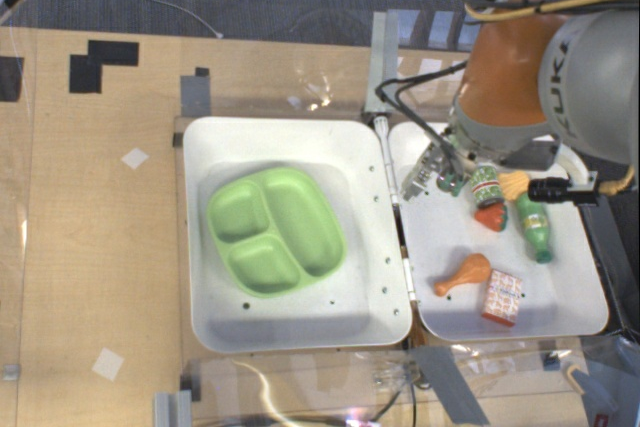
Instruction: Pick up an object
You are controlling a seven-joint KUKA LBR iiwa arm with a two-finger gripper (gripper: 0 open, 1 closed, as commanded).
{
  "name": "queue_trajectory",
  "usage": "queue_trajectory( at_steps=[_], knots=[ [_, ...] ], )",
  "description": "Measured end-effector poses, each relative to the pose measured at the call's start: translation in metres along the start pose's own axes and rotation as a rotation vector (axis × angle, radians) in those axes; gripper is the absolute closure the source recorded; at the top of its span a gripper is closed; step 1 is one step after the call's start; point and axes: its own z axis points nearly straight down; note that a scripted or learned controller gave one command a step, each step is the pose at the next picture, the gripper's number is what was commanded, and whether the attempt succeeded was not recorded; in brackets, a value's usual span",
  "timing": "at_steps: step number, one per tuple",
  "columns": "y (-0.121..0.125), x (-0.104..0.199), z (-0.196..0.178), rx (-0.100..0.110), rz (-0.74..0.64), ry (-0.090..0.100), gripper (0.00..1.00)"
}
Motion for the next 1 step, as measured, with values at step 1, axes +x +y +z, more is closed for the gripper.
queue_trajectory(
  at_steps=[1],
  knots=[
    [0.0691,0.0414,0.0032,0.005,0.284,0.005,1.00]
  ],
)
